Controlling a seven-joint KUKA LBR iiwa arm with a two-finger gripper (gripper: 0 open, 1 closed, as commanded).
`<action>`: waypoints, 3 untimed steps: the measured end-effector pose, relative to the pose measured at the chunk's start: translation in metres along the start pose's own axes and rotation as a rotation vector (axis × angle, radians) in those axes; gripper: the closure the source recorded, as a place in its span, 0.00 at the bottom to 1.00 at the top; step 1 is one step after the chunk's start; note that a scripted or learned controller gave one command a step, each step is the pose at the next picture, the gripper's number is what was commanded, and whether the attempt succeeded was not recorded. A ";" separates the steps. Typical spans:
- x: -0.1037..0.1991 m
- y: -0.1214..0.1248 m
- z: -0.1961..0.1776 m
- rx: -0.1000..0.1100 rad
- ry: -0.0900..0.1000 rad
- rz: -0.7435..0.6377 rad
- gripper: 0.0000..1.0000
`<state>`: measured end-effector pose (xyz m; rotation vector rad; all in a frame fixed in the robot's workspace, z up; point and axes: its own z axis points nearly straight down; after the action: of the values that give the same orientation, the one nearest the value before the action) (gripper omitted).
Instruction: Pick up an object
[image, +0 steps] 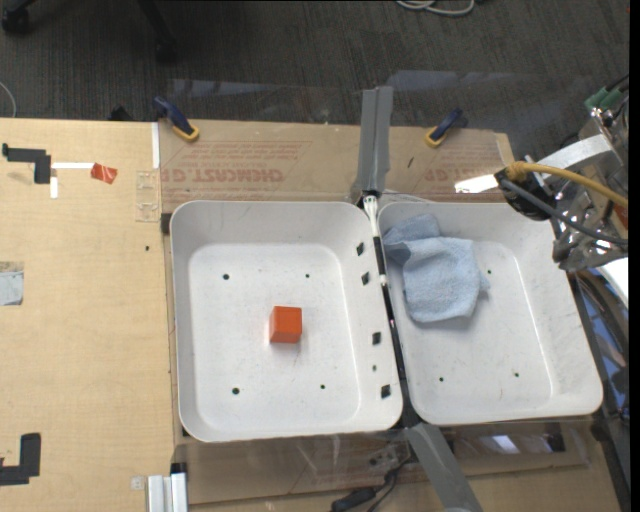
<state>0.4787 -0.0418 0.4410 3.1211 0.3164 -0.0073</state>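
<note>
An orange-red cube (286, 324) rests on the floor of the left white bin (200, 330), a little left of its middle. A crumpled light blue cloth (435, 272) lies in the right white bin (520, 380), against its upper left corner near the divider. Cables and parts of the arm's base (590, 215) crowd the right edge of the view, beside the right bin.
A grey divider bar (375, 140) runs between the bins at the back. Brown cardboard (260, 160) lies behind the bins, held by two clamps (176, 118). A wooden board (70, 300) with a small red tag (103, 173) spans the left.
</note>
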 end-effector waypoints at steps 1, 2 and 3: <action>-0.003 0.012 0.024 0.001 -0.002 -0.001 1.00; 0.001 0.023 0.162 0.004 -0.003 0.000 1.00; 0.041 0.034 0.252 0.005 -0.003 0.001 1.00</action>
<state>0.5250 -0.0684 0.1893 3.1259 0.3152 -0.0133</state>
